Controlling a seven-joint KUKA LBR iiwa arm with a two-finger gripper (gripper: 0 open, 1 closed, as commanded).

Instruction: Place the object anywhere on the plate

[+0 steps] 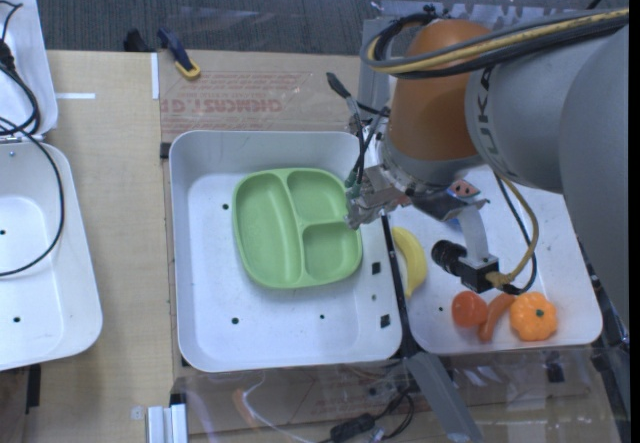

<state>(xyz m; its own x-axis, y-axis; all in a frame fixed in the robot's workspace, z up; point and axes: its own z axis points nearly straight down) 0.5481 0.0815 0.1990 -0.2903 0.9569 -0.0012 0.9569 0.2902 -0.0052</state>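
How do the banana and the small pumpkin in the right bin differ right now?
The banana is yellow, long and curved; the small pumpkin is orange, round and lobed, with a green stem on top. The banana lies against the right bin's left wall, just below the tool and partly covered by the arm; the pumpkin sits in plain sight near the front right corner, beside other orange pieces. Both are toy foods resting in the same bin.

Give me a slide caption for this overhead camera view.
KUKA arm's gripper at the green divided plate rim; banana and toy produce in the neighbouring bin.
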